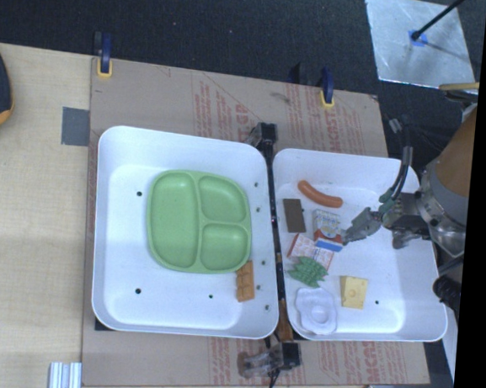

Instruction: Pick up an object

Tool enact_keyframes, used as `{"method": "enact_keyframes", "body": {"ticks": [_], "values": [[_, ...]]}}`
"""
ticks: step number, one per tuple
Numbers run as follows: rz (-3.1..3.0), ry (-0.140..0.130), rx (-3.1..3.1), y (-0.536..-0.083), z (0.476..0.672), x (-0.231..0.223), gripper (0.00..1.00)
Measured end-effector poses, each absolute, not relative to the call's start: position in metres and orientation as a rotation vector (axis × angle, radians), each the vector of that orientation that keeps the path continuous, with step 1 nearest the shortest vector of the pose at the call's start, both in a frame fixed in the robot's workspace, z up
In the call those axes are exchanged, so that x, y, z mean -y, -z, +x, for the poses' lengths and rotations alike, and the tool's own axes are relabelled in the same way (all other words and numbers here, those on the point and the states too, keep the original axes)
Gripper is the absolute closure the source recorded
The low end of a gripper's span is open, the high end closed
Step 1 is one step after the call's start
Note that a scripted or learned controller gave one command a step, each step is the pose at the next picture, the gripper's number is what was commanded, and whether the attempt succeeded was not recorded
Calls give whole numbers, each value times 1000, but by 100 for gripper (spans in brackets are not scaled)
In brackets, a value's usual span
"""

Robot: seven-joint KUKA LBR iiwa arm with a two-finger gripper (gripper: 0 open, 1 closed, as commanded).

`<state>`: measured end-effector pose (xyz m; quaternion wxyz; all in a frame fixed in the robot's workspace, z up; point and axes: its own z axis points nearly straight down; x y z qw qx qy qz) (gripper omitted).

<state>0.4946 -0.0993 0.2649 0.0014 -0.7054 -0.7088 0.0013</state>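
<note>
Here, the two-finger hand point(361, 228) hovered over the right white bin point(400, 325), fingers spread and holding nothing, just beside a small red-and-white carton point(328, 223) below an orange sausage point(320, 194).

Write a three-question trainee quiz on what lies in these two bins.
1. True or false: the green plate lies in the left bin.
2. Which item lies nearest the gripper? A) sausage B) yellow cheese block C) small carton
3. What lies beside the plate, near the left bin's lower right corner?

Key: 1 true; 2 C; 3 the brown cracker.
</note>
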Motion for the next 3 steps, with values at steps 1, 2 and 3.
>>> {"method": "enact_keyframes", "body": {"ticks": [1,2,3], "values": [[-2212,-14,2216,-151,477,140,0],[-2211,0,2229,-91,551,143,0],[-2215,4,2232,-93,618,131,0]]}}
